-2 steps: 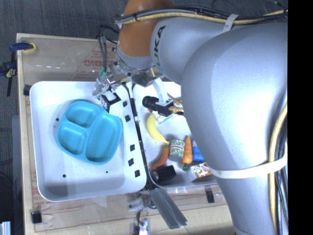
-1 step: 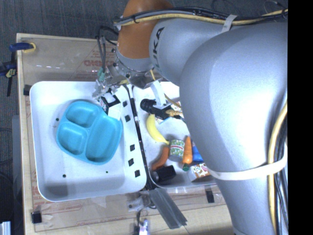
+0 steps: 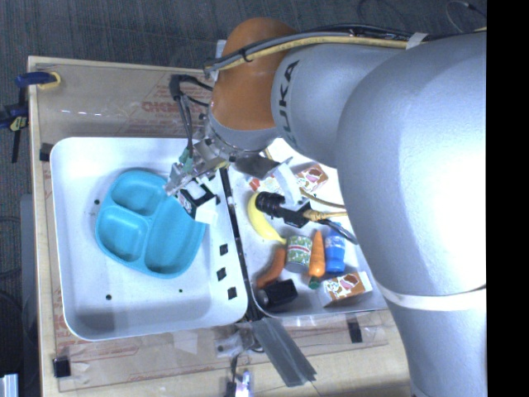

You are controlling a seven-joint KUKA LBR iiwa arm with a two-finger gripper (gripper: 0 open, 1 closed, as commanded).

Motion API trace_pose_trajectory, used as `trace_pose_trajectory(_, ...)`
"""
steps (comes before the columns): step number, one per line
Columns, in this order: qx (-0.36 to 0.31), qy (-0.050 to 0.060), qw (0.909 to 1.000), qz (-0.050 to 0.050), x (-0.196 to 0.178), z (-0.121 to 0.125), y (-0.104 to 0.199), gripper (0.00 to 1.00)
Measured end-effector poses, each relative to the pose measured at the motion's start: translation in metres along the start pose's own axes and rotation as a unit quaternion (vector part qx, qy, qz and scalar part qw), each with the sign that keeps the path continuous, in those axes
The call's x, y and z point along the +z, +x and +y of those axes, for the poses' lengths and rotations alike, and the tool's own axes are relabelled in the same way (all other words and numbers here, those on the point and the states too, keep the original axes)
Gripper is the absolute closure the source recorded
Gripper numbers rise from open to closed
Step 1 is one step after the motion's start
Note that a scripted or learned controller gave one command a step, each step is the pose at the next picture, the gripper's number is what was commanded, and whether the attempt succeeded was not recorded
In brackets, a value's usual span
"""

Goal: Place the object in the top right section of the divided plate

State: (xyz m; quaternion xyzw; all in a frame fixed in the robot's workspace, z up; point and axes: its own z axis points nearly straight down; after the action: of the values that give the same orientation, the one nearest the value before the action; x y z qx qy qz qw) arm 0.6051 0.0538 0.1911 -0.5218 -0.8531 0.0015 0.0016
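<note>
- My gripper hangs over the left bin, at the upper right edge of the divided plate; whether it is open or closed I cannot tell, and I see nothing I could honestly call gripped
- Just under it, against the plate's rim, sits a small black and white shape; I cannot tell whether that is the object or something else
- The relation that counts: the plate lies down and to the left of me in the camera view. Its upper compartment is just left of my gripper and its large compartment is just below it, so I hang over the corner where those two meet
- I take the upper compartment, the one nearest me, for the target, though the plate sits turned and "top right" could be read otherwise. If I do carry something, I judge only a short shift left and down is needed before letting go; released from here, it could catch the rim or drop into the large compartment
- Further off, across the wall between the bins, the loose things lie in the right bin: a banana closest, then a carrot and a black block, all well apart from the plate
- If the object is among them, it lies to my right, and the reach goes that way first
</note>
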Motion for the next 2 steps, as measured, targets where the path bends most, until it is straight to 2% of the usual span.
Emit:
trace_pose_trajectory(1, -0.095, -0.002, 0.9955, -0.001, -0.0013, 0.0397, -0.0203, 1.00)
trace_pose_trajectory(2, -0.139, -0.003, 0.9903, -0.002, -0.0051, 0.0480, -0.0124, 1.00)
